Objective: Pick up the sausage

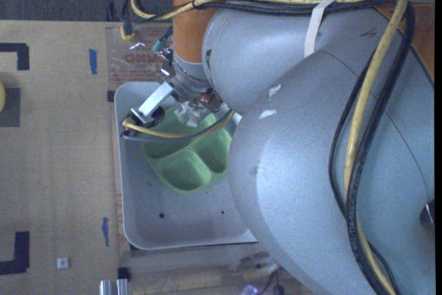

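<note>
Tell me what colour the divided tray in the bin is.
Light green tray, seen in the camera view.

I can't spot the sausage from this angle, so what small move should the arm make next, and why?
Probably lift the tool straight up a little. It sits low over the green divided tray in the white bin, and the grey arm covers much of that bin. No sausage can be made out, so rising should uncover what lies under it.

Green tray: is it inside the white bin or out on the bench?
Inside. The green tray lies on the floor of the white bin, under the gripper, with the bin's rim around it.
</note>
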Controlling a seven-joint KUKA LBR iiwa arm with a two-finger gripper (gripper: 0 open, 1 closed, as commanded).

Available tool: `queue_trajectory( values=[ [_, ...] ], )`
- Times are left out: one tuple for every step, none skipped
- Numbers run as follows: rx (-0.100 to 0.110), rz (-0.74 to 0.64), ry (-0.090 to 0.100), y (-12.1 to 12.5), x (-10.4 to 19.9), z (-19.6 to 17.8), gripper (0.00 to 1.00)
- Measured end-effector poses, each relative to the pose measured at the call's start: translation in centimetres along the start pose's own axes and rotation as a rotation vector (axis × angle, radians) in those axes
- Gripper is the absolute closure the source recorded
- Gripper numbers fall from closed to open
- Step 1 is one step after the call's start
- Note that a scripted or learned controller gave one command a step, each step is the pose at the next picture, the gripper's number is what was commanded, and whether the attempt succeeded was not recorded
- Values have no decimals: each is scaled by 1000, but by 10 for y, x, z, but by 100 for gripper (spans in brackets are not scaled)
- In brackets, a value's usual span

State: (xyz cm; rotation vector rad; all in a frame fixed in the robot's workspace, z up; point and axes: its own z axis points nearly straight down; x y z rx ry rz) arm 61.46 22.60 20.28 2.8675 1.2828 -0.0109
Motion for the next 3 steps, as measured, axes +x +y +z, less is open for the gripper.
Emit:
queue_trajectory(
  values=[
    [2,-123,-3,-25,-23,-29,100],
    [-2,79,1,1,-3,-136,100],
    [2,-158,-2,-17,-17,-37,100]
  ],
)
